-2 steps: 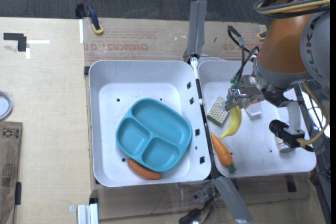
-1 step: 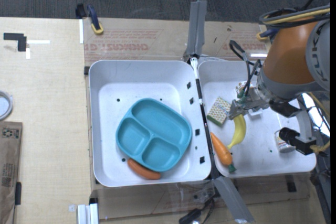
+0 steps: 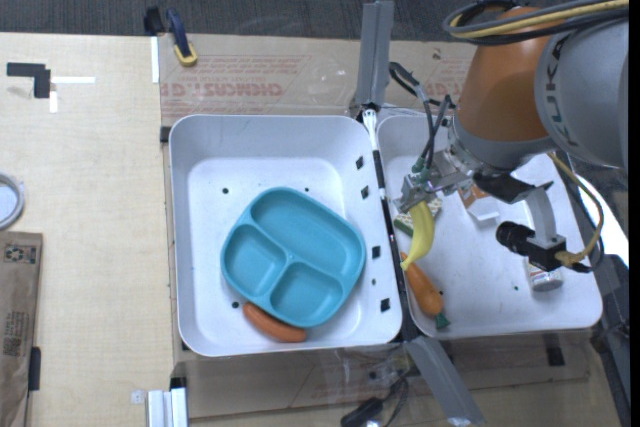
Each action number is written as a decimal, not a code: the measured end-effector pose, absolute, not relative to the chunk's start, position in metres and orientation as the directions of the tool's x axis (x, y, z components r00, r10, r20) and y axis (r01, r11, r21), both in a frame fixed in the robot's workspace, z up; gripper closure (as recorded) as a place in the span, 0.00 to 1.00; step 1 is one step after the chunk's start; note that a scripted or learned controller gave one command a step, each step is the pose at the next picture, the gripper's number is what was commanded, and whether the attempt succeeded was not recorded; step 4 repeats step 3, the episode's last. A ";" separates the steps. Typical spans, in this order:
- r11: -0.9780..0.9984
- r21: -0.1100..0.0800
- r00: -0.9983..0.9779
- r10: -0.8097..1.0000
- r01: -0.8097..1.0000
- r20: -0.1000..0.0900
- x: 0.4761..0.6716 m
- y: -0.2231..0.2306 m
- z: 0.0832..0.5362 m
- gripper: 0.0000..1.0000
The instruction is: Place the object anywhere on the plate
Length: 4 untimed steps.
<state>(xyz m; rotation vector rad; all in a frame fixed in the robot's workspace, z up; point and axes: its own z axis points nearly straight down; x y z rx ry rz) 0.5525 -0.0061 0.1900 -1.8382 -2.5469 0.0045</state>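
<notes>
camera view: gripper (image 3: 418, 198) pinches the banana (image 3: 421, 237) above the right bin (image 3: 520, 315)

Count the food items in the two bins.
3. A sausage in the left bin, beside the blue plate's lower edge; a banana and a carrot in the right bin. The arm may hide more.

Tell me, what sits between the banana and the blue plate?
In the camera view, the bins' adjoining white walls stand between the banana and the plate, plus bare floor of the left bin.
</notes>
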 end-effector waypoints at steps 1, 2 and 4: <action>0.387 -0.002 -0.387 0.922 0.922 -0.002 0.576 -0.017 0.190 1.00; 0.450 -0.002 -0.450 0.893 0.893 0.000 0.572 0.062 0.190 1.00; 0.449 -0.002 -0.449 0.893 0.893 -0.001 0.572 0.061 0.191 0.00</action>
